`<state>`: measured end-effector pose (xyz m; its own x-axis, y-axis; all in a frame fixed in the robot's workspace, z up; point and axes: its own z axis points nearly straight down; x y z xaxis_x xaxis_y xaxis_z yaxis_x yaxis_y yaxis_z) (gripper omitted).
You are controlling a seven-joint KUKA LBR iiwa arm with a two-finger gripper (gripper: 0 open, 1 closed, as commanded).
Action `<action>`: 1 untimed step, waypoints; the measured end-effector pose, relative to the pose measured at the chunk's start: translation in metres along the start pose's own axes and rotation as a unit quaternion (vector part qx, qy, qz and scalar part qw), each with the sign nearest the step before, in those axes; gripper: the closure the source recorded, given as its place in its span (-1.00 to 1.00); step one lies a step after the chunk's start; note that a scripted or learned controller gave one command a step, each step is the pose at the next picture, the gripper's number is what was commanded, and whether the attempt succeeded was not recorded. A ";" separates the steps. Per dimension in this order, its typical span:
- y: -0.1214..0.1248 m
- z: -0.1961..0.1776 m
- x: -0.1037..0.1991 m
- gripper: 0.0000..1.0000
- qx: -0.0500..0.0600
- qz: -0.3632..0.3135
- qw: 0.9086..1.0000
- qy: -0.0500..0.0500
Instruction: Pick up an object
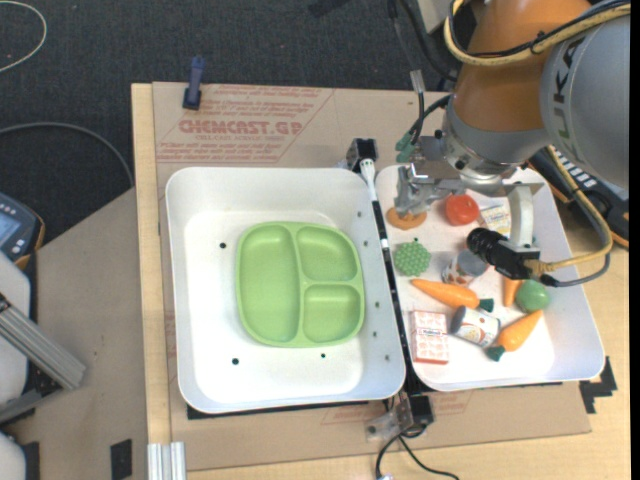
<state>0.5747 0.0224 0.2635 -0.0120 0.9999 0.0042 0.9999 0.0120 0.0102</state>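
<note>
My jaws are low over the back-left corner of the right bin, just above an orange disc. Can't tell how far open they are, and nothing shows between them. Red tomato just beside, green knobbly ball near. Best bet: centre on the disc, drop straight, close before lifting.

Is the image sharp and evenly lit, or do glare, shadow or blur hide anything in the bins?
Camera view: lighting fairly even and soft; the green tray in the left bin is crisp. The arm's orange band shows a mild sheen. The arm shades the top of the right bin, around the pincer, where small items look slightly soft.
</note>
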 end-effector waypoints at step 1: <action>-0.032 0.008 0.042 1.00 0.007 0.003 1.000 -0.001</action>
<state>0.5419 0.0645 0.2558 -0.0055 1.0000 0.0026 1.0000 0.0055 -0.0044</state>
